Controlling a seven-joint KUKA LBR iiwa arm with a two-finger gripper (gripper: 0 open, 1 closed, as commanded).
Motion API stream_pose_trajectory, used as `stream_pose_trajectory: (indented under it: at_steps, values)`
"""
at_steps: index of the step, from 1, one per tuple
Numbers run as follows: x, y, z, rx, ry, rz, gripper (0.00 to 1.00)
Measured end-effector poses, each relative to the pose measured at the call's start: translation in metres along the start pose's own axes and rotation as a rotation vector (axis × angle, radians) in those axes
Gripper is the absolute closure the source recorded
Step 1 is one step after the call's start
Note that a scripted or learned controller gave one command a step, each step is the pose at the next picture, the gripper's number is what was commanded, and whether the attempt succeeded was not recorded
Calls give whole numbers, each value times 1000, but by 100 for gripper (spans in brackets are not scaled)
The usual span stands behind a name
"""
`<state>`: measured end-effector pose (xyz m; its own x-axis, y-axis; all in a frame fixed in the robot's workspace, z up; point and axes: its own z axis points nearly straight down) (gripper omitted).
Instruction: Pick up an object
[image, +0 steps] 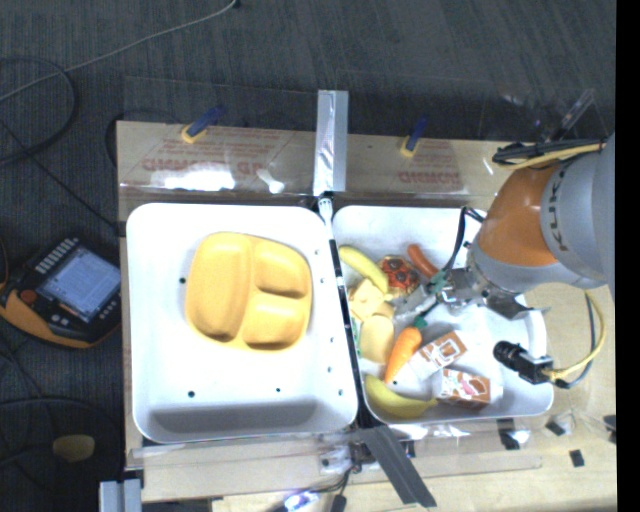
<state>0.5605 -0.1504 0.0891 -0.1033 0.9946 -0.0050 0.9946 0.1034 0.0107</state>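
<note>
Two bins sit side by side: the left bin (150, 400) holds a yellow tray (247, 290), the right bin (520, 400) a heap of toy food. The gripper (437, 292) hangs low over that heap, just right of a carrot (402, 350) and bananas (362, 268); its grip cannot be told.

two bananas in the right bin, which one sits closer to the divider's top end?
The upper banana, lying by the divider near the bin's far end. The other banana lies along the near wall, under the carrot.
</note>
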Motion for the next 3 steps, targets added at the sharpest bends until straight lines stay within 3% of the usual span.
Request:
stream_pose_trajectory:
  at_steps: [1,2,3]
  values:
    - [-6,55,1,0,1,-75,0]
    - [27,84,1,18,-3,-251,0]
    - [29,88,-6,10,-3,-256,100]
